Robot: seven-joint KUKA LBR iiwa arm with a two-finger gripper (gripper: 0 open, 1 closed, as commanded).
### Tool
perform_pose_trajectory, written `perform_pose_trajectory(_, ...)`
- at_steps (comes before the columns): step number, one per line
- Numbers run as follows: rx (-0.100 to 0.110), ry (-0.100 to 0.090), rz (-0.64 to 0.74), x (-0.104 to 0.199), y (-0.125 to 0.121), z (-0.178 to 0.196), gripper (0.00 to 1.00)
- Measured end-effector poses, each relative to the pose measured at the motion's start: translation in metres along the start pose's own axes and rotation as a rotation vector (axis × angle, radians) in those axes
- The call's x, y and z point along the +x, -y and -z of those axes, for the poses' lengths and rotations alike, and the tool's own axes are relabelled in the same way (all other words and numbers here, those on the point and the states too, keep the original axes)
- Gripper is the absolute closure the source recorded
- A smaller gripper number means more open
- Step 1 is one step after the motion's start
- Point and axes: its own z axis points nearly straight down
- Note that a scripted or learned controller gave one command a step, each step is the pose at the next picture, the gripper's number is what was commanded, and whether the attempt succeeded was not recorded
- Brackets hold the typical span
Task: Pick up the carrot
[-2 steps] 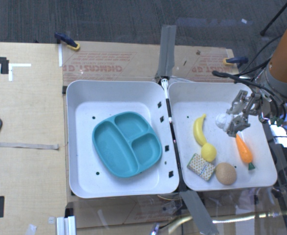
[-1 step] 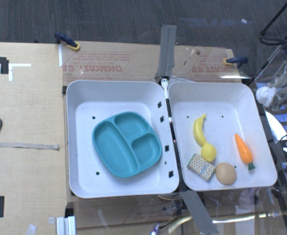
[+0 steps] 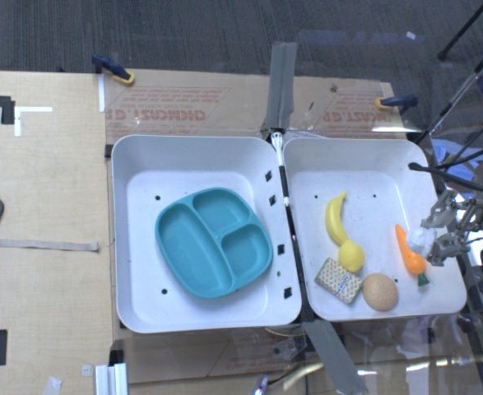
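Left white plastic bin (image 3: 126, 220): a teal three-compartment plate (image 3: 214, 243). Right white bin (image 3: 373, 156): curved yellow banana (image 3: 335, 217), yellow lemon (image 3: 351, 256), patterned sponge block (image 3: 338, 281), tan round egg-like ball (image 3: 380, 292), small orange carrot (image 3: 410, 252) near the right wall. Metal two-finger gripper (image 3: 448, 233) just beside the carrot, nothing visibly held; spread or pressed together, impossible to tell.

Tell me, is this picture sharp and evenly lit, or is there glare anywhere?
Camera view: even, soft light, faint shadows; the carrot and banana look sharp; pale reflections streak the lower right near the gripper, as if through clear sheeting.
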Motion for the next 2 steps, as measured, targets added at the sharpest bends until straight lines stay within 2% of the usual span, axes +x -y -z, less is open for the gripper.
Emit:
perform_pose_trajectory(1,0.001,0.004,0.125,-0.001,0.014,-0.150,1.00)
perform_pose_trajectory(2,0.000,0.004,-0.041,-0.044,-0.052,-0.057,1.00)
